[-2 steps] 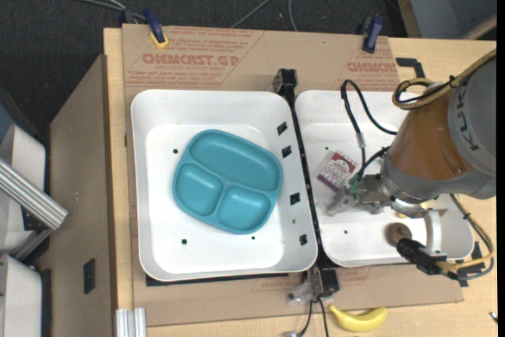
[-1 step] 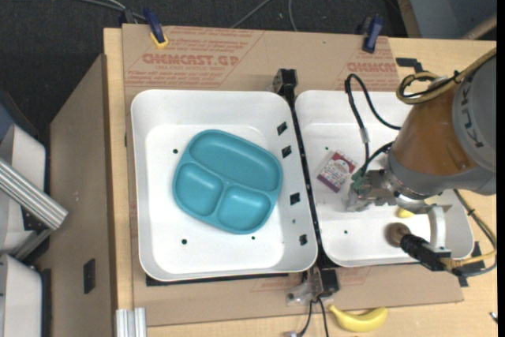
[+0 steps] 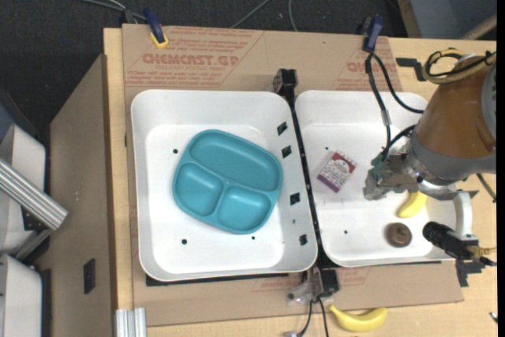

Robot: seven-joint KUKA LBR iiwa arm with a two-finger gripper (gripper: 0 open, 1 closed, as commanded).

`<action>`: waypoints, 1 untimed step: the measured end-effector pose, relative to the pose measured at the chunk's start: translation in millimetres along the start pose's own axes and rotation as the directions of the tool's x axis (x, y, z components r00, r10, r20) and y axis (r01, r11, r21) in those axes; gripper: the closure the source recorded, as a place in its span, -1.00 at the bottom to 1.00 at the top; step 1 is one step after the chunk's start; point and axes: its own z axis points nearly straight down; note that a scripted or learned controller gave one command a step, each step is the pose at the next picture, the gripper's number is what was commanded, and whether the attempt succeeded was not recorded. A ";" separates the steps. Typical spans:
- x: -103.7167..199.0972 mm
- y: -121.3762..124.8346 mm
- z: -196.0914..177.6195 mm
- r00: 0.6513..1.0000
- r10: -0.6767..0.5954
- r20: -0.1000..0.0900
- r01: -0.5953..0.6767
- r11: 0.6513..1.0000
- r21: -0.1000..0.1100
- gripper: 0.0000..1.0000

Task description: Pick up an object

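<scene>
You have the arm (image 3: 458, 122) reaching in from the right over the right bin (image 3: 351, 102), with the gripper (image 3: 381, 184) low above the bin floor. Its fingers are too dark and small to read, so you cannot tell whether they are apart or together. A small packet (image 3: 337, 170) lies just left of the gripper. A yellow banana (image 3: 410, 206) lies just right of it, perhaps partly under the wrist, and a brown round thing (image 3: 398, 234) sits nearer the front edge. The left bin (image 3: 150, 122) holds a blue divided plate (image 3: 227, 181). Another banana (image 3: 361, 318) lies on the bench in front of the bins.
</scene>
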 end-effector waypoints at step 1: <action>4.7 10.4 -57.6 1.000 -0.002 0.000 0.002 1.000 -0.002 1.00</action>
